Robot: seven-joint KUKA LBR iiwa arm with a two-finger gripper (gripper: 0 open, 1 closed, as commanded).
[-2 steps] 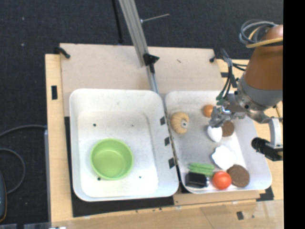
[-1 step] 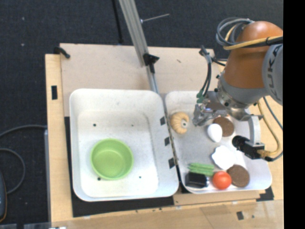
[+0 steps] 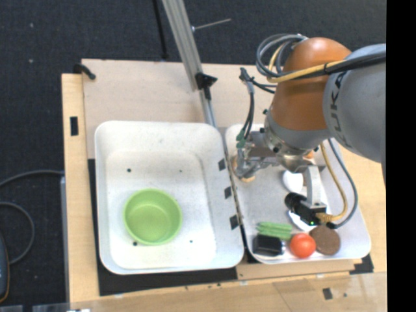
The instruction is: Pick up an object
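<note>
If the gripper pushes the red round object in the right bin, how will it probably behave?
The red ball looks round and smooth, so it would probably roll or slip. The brown disc and black block flank it, probably limiting sideways travel.

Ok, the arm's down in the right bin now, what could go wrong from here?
1. The hand sits low by the right bin's left wall, far from the objects, so a grasp here may close on nothing.
2. The green pod, black block, tomato and brown disc crowd the near edge; reaching for one could knock its neighbours.
</note>
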